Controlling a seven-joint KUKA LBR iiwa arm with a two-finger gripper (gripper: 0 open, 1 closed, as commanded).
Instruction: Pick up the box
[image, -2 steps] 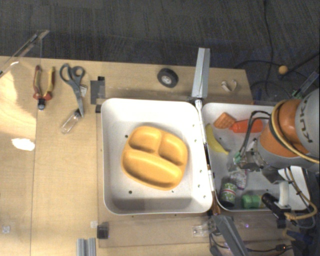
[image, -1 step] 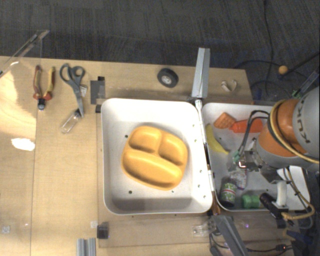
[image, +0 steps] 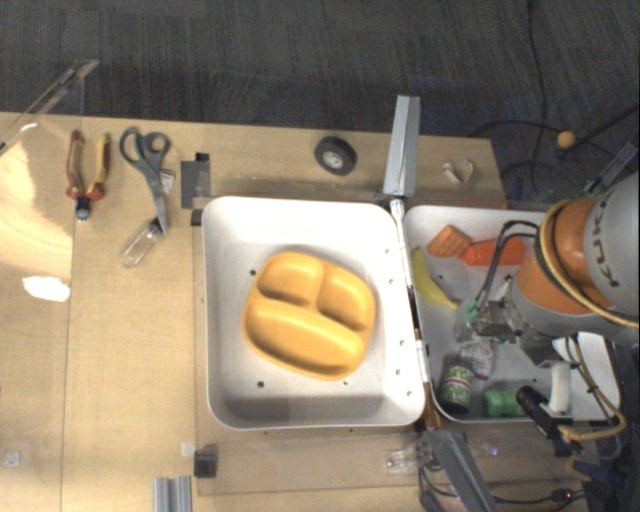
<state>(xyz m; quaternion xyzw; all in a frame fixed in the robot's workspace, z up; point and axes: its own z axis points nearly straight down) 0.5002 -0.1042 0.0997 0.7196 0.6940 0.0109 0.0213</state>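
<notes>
In the right bin (image: 600, 405), along its near edge, lie a dark green can (image: 457, 385) and a small green block (image: 499, 402), and just above them the pincer (image: 478, 328) hangs low over a crumpled clear item (image: 478, 355), though whether it is wide or narrow I cannot tell. The grey arm (image: 590, 275) with its orange band bends in from the right, its wrist reaching left and down into the bin. Beyond it, at the bin's far end, the orange box (image: 450, 241) lies beside a yellow banana-like piece (image: 430, 283), while the left bin (image: 225, 300) holds a big yellow tray (image: 310, 313) and scissors (image: 150, 165) rest on the counter (image: 110, 380).
</notes>
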